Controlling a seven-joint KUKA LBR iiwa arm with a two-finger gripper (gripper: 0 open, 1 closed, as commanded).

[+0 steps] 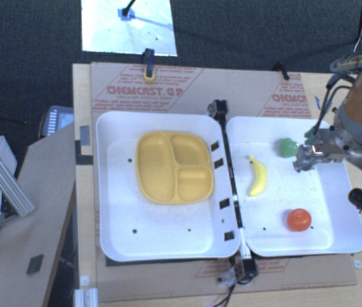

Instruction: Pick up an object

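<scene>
Green object [287,147], small, rounded, identity unclear, lies in the right bin [341,235] near its far wall; judged the nearest candidate for the pick. Claw [306,158] sits just beside it on the right, slightly nearer the camera, apparently above the bin floor; nothing between its tips; how far open it is cannot be told from this angle. Banana [257,176] lies lengthwise toward the divider, apart from the green object. Tomato-like red-orange fruit [299,219] lies nearer the front wall, well apart from both. Left bin [114,235] carries a yellow three-compartment plate [173,167]. Both bins rest on a cardboard sheet [187,85] on the table. Judgement: to do the pick well, centre the claw over the green object before descending, straddle its widest part, keep clear of the far wall, close only when low enough; a rounded shape may roll out if pinched off-centre
</scene>
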